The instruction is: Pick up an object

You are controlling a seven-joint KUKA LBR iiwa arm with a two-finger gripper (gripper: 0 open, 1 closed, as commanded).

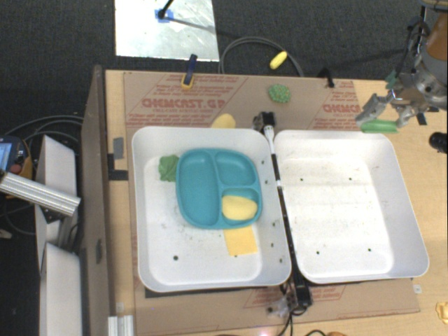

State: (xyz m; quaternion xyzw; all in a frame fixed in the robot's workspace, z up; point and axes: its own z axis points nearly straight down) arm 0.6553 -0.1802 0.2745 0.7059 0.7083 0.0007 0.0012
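My gripper (381, 117), at 2 o'clock above right white bin (350, 208), fingers closed on small green oblong plastic object (379, 125).

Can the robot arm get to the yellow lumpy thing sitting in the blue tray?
Probably yes. The yellow lump lies uncovered in a compartment of the blue tray, with nothing above it. The end effector is up at the right bin's far corner, so it must cross over.
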